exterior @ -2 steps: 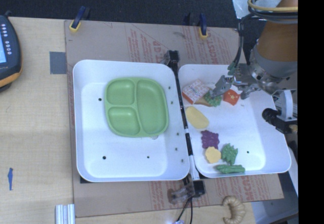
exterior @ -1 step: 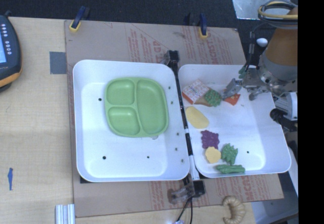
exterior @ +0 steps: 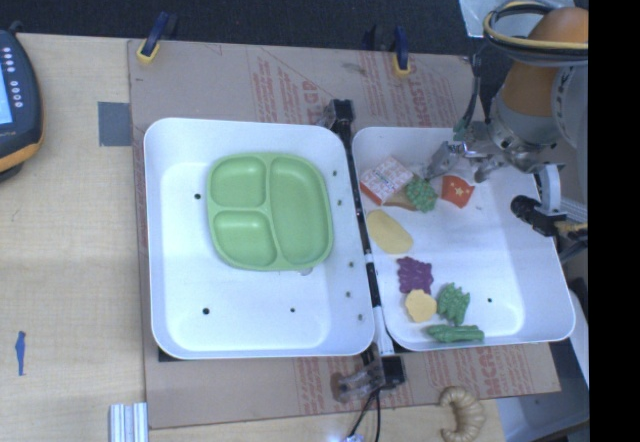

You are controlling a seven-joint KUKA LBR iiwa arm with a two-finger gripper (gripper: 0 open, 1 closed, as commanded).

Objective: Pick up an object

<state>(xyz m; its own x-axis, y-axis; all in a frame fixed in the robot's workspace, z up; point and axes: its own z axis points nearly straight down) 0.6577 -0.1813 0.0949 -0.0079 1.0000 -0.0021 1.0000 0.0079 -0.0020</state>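
My gripper [exterior: 458,168] hangs over the back of the right bin [exterior: 520,270] with its fingers spread open. Just under it lies a small red piece [exterior: 457,191], with nothing held between the fingers. A green leafy toy [exterior: 421,195] sits just left of the red piece. A red-and-white block [exterior: 385,178] lies further left. Down the bin's left side are a yellow oval [exterior: 389,231], a purple cluster [exterior: 414,275], a small yellow piece [exterior: 421,306], a green chunk [exterior: 453,302] and a green pod [exterior: 455,334].
The left bin [exterior: 180,280] holds a green divided plate [exterior: 270,210]. A black divider runs between the bins. A control pendant [exterior: 15,100] lies at the far left of the bench. A tan curled object [exterior: 462,412] lies outside the bins at the front.
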